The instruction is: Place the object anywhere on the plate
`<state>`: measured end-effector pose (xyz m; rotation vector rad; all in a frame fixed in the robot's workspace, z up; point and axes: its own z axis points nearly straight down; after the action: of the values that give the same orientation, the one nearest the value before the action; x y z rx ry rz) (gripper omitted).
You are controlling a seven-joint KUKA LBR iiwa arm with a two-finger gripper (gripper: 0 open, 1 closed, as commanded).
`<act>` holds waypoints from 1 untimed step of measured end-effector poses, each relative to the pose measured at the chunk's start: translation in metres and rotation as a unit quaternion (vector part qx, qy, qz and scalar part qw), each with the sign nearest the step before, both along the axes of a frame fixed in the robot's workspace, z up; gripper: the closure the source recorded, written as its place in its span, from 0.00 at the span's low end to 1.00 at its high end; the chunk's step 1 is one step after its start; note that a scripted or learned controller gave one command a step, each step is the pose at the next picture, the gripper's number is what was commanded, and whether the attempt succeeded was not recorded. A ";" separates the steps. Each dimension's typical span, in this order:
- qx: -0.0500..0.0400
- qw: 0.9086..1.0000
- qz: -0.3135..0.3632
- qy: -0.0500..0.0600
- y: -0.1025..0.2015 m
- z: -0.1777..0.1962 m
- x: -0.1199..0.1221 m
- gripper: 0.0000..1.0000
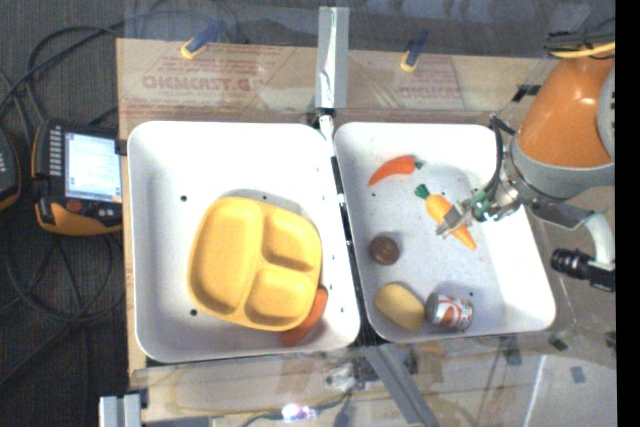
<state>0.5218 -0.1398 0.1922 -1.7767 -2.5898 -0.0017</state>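
Grey carpet with black cables covers the floor around a brown bench [150, 80]. Two shallow white bins sit side by side on the bench. The grey arm [570, 130] with its big orange band reaches in from the right side, over the right bin [520, 300].

The gripper [455, 220] hangs low inside the right bin, near its right wall. It sits right on top of a small orange toy carrot [445, 213] with a green top. The carrot lies tilted on the bin floor, with its green end pointing up and to the left. The silver fingertips seem to be on both sides of the carrot, but the picture is too small to tell if they are pinching it or just touching it.

Up and to the left of the gripper lies a curved red-orange pepper [392, 169]. Down and to the left of the gripper is a little round brown thing [385, 249]. Farther below it sits a yellow-brown potato [399, 306], and just beside the potato is a small shiny can [450, 312] lying on its side.

Far to the left of the gripper, in the left bin [160, 165], rests the yellow plate [257, 262]. It has three parts to hold food. Something orange [313, 315] peeks out from under the plate's lower right edge. The carrot is well apart from the plate.

Past the left bin, on the floor, sits an orange and black hand controller with a screen [80, 177].
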 end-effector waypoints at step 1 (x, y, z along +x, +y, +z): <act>-0.001 0.999 -0.049 0.001 0.080 0.020 0.001 1.00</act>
<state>0.5223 -0.0602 0.2122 -1.9002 -2.5003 0.0018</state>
